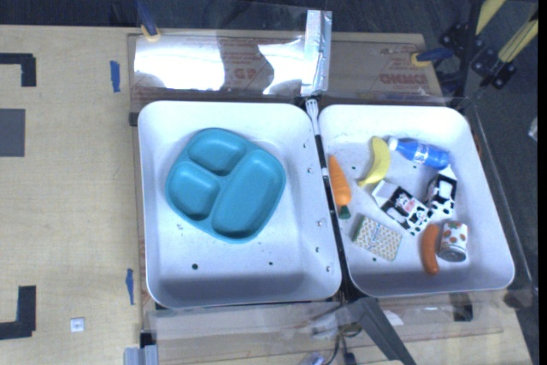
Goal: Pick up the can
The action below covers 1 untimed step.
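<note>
Can [454, 241] lies on its side in right bin [491, 273]: light, rigid, slippery; grip across its body. End effector state cannot be told.

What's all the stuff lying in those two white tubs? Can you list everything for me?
Divided plate: one, blue, left bin.
Banana: one, yellow, right bin, upper middle.
Bottle: one, blue, beside the banana.
Carrot: one, orange, right bin's left edge.
Patterned pieces: black-and-white, centre; count unclear.
Speckled pad: one, beige, lower centre.
Sausage: one, orange, beside the can.
Can: one, lower right.
</note>
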Motion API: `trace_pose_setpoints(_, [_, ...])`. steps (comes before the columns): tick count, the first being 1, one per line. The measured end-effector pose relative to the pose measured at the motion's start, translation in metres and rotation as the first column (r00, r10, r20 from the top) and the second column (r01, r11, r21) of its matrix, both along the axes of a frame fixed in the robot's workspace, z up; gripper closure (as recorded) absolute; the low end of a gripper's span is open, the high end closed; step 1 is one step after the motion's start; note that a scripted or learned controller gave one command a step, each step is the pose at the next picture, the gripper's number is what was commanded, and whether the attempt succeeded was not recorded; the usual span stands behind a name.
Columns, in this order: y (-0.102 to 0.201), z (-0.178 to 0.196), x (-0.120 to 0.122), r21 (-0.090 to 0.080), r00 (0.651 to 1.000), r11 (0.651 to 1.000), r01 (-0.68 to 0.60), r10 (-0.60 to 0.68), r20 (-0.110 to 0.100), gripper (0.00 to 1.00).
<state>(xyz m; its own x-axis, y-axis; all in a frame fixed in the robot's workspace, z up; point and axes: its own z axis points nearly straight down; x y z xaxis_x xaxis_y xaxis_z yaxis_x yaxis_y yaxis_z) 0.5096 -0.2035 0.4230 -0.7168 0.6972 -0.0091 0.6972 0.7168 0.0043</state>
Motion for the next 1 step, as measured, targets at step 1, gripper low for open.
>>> trace_pose_setpoints(1, [-0.0145, 0.0060, 0.0297, -0.003, 0.974, 0.974, -0.225, 0.225, -0.001, 1.00])
